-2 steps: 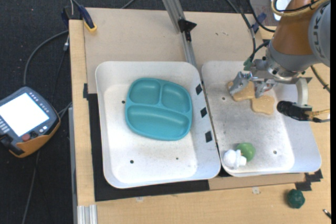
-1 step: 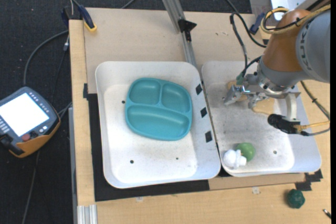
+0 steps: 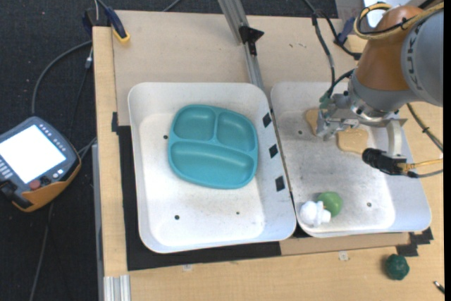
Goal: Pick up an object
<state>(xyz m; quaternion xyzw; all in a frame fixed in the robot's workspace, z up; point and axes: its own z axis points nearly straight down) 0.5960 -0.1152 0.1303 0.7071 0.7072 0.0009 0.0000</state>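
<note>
Pincer: set low over the upper part of the right bin [image 3: 394, 218], at the end of the grey arm [image 3: 394, 56]; pincer [image 3: 331, 125] seen from above, wrist housing covering much of it.
Pincer opening: cannot be told; the tips are too small and too masked by the wrist for a gap to be read.
Pincer contact: tan flat pieces are seen just beside it, one piece [image 3: 312, 120] at its left, another [image 3: 351, 140] at its lower right; touching or merely near cannot be settled. Nothing is seen pinched.
Step in hand: judged as descent or closing over the tan pieces, grasp not yet confirmed.
Next move: a firm closure on one tan piece is called for, then a straight lift; the pieces look thin and flat, so a slip off the bin floor is likely.
Other candidates: green ball [image 3: 330, 204] touching a white lump [image 3: 311, 213] at the near edge of the right bin, well apart from the pincer.
Left bin: left bin [image 3: 151, 222] carries a teal divided plate [image 3: 212, 145].
Tabletop: tabletop [image 3: 176, 46] bears both bins; a dark green object [image 3: 396, 266] lies outside the right bin, near corner.
Off tabletop: handheld screen unit [image 3: 32, 162] on dark floor.
</note>
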